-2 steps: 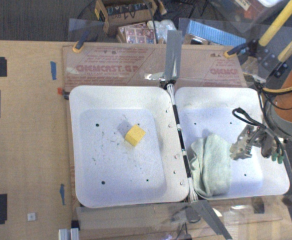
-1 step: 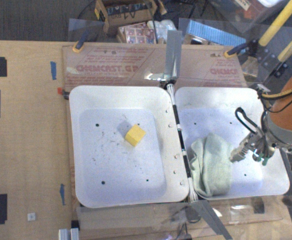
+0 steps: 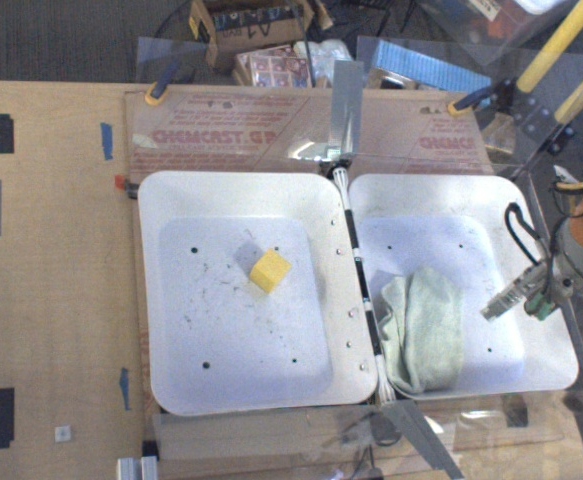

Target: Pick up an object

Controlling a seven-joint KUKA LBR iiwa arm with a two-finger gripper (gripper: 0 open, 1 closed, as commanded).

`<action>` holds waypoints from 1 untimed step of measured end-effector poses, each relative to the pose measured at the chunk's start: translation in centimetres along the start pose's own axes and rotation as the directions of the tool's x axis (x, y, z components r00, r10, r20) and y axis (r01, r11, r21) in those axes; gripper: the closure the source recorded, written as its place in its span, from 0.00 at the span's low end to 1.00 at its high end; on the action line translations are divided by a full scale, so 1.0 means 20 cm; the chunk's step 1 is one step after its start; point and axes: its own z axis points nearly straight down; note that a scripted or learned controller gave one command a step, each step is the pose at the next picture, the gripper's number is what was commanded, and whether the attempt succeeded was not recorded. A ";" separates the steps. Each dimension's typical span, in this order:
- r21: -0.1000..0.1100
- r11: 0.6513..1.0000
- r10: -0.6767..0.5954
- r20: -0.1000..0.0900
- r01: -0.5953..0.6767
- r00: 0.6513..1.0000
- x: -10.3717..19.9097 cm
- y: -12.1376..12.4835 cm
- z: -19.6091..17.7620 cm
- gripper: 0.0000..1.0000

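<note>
Two candidates for your pick. The yellow block (image 3: 269, 270) sat alone in the left bin (image 3: 171, 208), a bit above the middle of its floor, well apart from every wall. Tilted corner-on to the frame, so I'd judge your jaw approach needed a wrist rotation to meet flat faces. Nothing crowded it, easy access from above.

The pale green cloth (image 3: 426, 326) lay crumpled in the right bin (image 3: 421, 203), lower centre of the frame, its left edge pushed up against the divider (image 3: 356, 268) between the bins. That placement likely made a pinch from the left side awkward; the folds on top looked like the better bite.

The gripper (image 3: 501, 303) was at the right side of the frame, low over the right bin's floor, near the cloth's right edge but apart from it. Nothing was between its fingers. Too small and blurred for me to tell if they were spread or pressed together. Pointing down-left toward the cloth, so my read was the cloth was the closer target, the block needing a reach across the divider.

The arm (image 3: 576, 258) came in over the right rim, black cable (image 3: 519, 230) looped just above the wrist. Judgement: grasp not yet made.
</note>
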 end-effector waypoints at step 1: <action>0.004 0.730 0.683 0.001 -0.683 0.730 -0.09 -0.06 0.11 1.00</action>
